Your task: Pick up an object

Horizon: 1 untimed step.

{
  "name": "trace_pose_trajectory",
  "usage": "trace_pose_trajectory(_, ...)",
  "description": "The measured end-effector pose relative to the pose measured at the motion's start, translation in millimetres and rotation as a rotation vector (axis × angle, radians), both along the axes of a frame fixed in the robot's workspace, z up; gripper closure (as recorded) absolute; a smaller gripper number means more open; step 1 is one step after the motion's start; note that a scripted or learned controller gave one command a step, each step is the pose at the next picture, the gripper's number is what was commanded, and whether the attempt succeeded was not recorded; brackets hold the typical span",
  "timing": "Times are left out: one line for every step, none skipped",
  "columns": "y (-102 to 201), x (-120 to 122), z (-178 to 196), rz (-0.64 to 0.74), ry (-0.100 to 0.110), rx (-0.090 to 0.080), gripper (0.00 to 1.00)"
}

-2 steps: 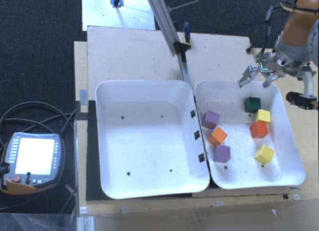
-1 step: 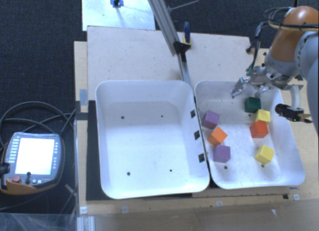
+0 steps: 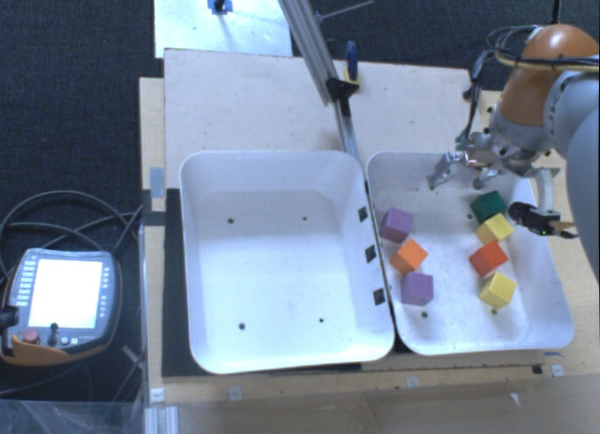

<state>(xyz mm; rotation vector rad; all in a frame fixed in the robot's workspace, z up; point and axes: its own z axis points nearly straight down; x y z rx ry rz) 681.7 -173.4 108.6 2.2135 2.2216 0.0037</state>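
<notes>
Grey arm with orange band (image 3: 553, 52) enters at 3 o'clock, bent down over the right-hand white bin (image 3: 450, 334). Two-finger gripper (image 3: 461, 166) hovers above the bin's far end; grip state cannot be made out, metal parts blurred. Nothing visibly held. Green block (image 3: 487, 205) sits at its 5 o'clock, partly behind yellow block (image 3: 495, 228).

A robotics lab; teach pendant (image 3: 58, 306) on dark carpet (image 3: 75, 67) beside plywood bench (image 3: 262, 95)

light: bright, even | shadows: soft | glare: white bins (image 3: 281, 329) | focus: slightly soft
</notes>
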Motion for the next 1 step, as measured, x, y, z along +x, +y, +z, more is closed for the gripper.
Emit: trace_pose_trajectory(0.2,1.1,10.4,0.005,-0.003,-0.002,1.0)
